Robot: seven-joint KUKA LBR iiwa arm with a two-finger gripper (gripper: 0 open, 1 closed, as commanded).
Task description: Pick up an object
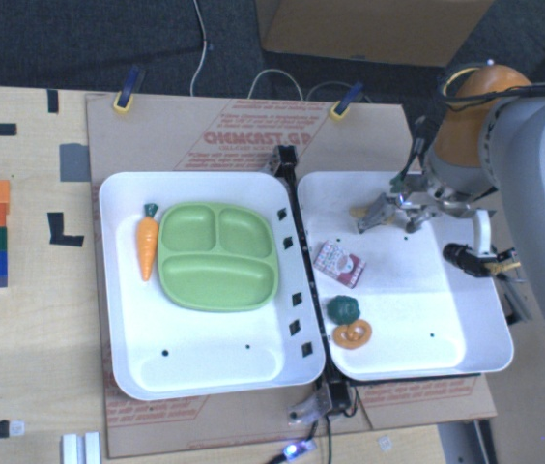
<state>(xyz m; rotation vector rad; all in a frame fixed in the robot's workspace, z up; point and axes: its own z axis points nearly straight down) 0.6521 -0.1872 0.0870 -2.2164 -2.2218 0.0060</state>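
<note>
My hand (388,213) hangs over the upper part of the right bin (466,351), fingers spread apart and grasping nothing. Below it, near the divider between the 2 bins, lies a small pink-and-white packet (338,263). Further down sit a dark green lump (343,308) and, touching it, an orange pretzel-shaped piece (354,333). In the left bin (195,370) a green 3-compartment plate (219,256) rests, with a toy carrot (146,241) upright just beside its left edge. Both bins stand on a cardboard sheet (243,133) covering the worktop.
</note>
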